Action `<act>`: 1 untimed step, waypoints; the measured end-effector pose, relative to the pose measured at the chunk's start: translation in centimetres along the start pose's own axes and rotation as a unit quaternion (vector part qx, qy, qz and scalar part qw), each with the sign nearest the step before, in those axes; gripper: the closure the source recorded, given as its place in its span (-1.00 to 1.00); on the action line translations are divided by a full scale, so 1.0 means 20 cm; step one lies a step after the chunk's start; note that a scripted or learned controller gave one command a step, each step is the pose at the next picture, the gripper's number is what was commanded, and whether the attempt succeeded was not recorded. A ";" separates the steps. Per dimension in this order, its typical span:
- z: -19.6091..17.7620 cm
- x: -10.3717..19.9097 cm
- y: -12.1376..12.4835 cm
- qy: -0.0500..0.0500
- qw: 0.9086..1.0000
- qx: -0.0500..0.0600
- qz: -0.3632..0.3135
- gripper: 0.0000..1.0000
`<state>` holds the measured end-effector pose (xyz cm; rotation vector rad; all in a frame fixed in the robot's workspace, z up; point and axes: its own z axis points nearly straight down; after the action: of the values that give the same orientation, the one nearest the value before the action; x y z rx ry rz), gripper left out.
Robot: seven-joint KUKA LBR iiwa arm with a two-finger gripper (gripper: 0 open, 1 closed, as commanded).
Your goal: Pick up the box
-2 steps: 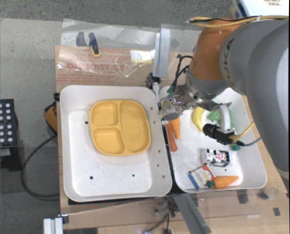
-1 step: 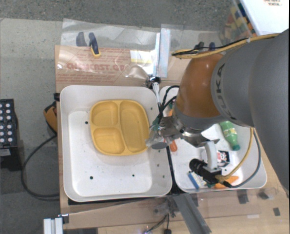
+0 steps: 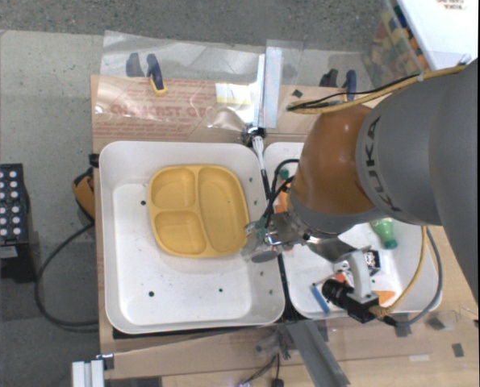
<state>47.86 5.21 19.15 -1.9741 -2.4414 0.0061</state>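
Fingers are too blurred to read (they sit small under the grey wrist), so I cannot tell whether they are spread or closed. The gripper [image 3: 261, 242] hangs just right of the yellow divided plate [image 3: 198, 210], at its lower right corner. What looks like the box [image 3: 372, 262], white with dark print, lies well right of the plate, in the right bin [image 3: 430, 301].

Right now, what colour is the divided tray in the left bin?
Yellow, a plain mustard shade; the divided tray shows clearly in the camera view.

Small white box [image 3: 372, 271], rt bin [image 3: 409, 258]
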 end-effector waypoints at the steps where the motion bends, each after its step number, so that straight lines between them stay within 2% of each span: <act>1: 0.00 -0.04 0.42 -0.001 0.989 0.000 0.149 1.00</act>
<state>56.19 6.22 19.14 -2.3175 -2.1224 0.0081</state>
